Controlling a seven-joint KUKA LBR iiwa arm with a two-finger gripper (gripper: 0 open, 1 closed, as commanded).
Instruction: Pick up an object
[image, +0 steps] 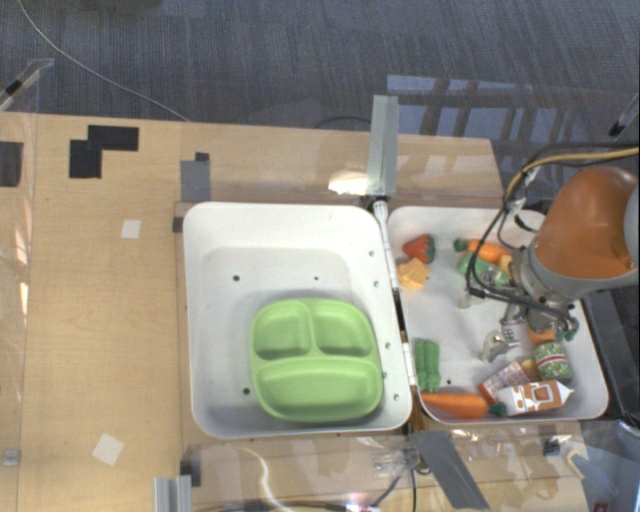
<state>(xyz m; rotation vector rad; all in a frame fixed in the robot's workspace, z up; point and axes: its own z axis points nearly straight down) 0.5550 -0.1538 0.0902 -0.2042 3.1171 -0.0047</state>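
My gripper (499, 343) hangs low over the right bin (450, 320), under the arm's orange band (590, 225). It sits near the bin's bare middle floor, just left of a green can (551, 359) and above a white and orange carton (530, 396). Nothing shows between its tips. Toy foods lie around it. A strawberry (420, 246) and a yellow wedge (413, 272) are at the back left. A small carrot (487, 253) lies by the arm. A green vegetable (427, 362) and a long carrot (456, 405) are at the front left.
The left bin (230, 260) holds a green divided plate (315, 360) toward its front. A metal post (383, 150) stands behind the wall where the two bins meet. Cables loop off the arm over the right bin's back corner.
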